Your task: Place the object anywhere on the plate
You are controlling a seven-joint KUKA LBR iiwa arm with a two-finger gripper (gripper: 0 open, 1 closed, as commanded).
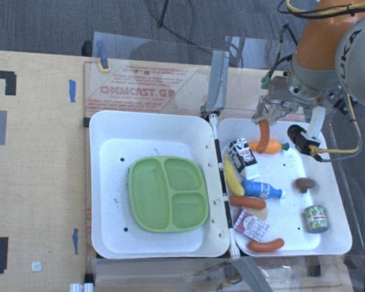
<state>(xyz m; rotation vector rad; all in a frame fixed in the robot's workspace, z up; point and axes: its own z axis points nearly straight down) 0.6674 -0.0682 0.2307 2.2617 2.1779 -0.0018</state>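
Observation:
A green divided plate (168,193) lies in the left bin (102,168). My gripper (268,116) hangs over the back of the right bin (336,242). It is shut on the thin end of an orange carrot (267,140). The carrot hangs down from the fingers, and its thick end with the green top sits low near the bin floor. The plate is well to the left of the gripper, across the divider between the bins.
The right bin also holds a black-and-white carton (243,154), a banana (232,178), a blue bottle (261,190), two sausages (248,202) (266,244), a red-and-white packet (251,225), a green can (315,218) and a brown lump (304,184). A black part (302,139) sits beside the gripper.

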